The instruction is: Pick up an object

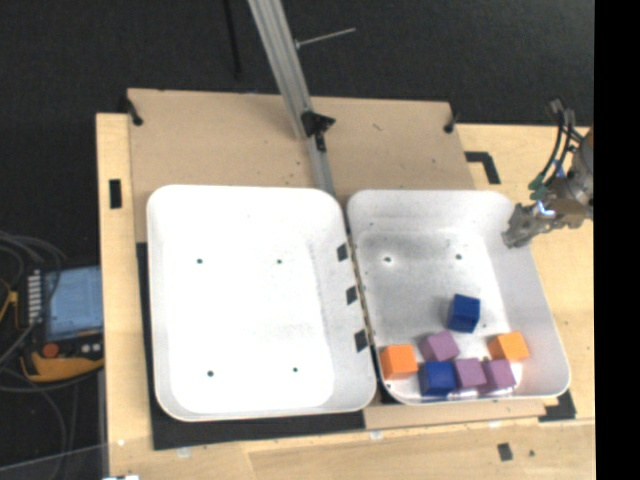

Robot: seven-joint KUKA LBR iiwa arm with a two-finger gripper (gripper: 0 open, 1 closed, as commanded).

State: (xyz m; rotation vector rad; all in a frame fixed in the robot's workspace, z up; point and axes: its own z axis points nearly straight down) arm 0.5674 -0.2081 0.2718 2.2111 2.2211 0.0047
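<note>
Gripper point(518, 232) at the far right, hanging over the upper right rim of the right bin, grey and small against the white; how wide it stands, cannot tell. Well apart from every block.

Far left, off the table: blue box point(76, 302) with black cables trailing from it, and just below it a yellow-orange handset point(58, 364).

On the table point(400, 448), left bin point(250, 298): white, shallow, 4 small dark dots on its floor.

Slanting down from the top edge to the gap between the 2 bins, a long metal rail point(283, 63), with a black clamp partway down.

Right bin point(420, 238), edge touching the left bin's: grey scuffing across its upper floor, 7 blocks gathered in its lower half.
- Left orange block point(399, 360) near the bin's left wall.
- Upper purple block point(438, 346) just beside it.
- Lower blue block point(437, 378) beneath those 2, touching or nearly touching both.
- Blue cube point(463, 312) standing alone, a little above the cluster.
- Middle purple block point(470, 373) and right purple block point(499, 374) side by side along the lower wall, in a row with the lower blue block.
- Right orange block point(511, 346) just above the right purple block, near the right wall.
</note>
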